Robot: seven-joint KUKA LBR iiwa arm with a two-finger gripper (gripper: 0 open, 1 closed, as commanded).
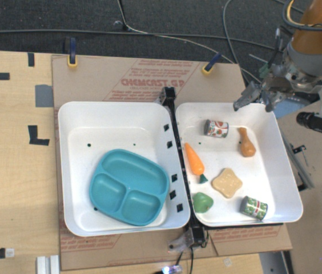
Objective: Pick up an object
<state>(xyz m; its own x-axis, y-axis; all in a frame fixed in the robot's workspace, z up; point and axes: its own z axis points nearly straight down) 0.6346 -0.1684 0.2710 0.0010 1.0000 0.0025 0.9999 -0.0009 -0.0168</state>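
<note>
The right bin (281, 153) holds a small can with a red label (216, 128), a brown drumstick-shaped toy (246, 142), an orange carrot (194, 159), a tan cracker-like piece (227, 182), a green leafy toy (202, 202) and a second small can (254, 208) near the front right corner. My gripper (255, 100) hangs above the bin's back right corner with its dark fingers spread open, nothing between them. It is well above and behind the drumstick toy.
The left bin (72, 124) carries a teal divided plate (129, 186). A black divider (175, 147) runs between the bins. Cables cross the dark floor behind the bench, and two clamps (71, 56) sit at the board's back edge.
</note>
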